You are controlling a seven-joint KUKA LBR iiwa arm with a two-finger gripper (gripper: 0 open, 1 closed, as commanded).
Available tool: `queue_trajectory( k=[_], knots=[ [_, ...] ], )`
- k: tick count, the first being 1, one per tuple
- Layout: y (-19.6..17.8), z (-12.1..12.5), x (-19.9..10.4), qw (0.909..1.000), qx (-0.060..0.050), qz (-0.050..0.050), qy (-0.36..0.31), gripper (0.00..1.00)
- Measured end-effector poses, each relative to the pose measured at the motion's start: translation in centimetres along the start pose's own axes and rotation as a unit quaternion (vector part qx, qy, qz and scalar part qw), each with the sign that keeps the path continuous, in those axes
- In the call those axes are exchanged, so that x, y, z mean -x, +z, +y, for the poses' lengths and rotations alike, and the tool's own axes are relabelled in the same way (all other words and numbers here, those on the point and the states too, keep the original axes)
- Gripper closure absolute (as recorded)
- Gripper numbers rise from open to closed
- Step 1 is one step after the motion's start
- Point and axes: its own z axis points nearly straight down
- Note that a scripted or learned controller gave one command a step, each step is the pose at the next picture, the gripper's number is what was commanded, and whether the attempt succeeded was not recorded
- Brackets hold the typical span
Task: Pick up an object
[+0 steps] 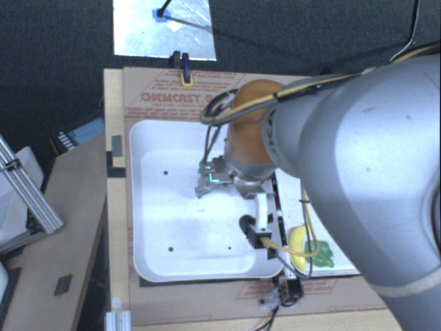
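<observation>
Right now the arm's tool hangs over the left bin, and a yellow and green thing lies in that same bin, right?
Not quite. The tool does hang over the left bin, but the yellow and green thing lies in the right bin, as the camera view shows.

Bench, tan, under a printed cardboard sheet reading CHEMCAST. On the sheet, left bin at centre, white, shallow, four small dark dots inside. Right bin at 4 o'clock, mostly hidden by the arm. Yellow clamp at 12 o'clock on the sheet's far edge. Metal rail at 9 o'clock on the bench.
</observation>
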Motion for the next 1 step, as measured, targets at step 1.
queue_trajectory(
  k=[1],
  knots=[
    [0.32, 5.32, -2.84, 1.0, 0.003, 0.001, -0.003, 0.0]
  ],
)
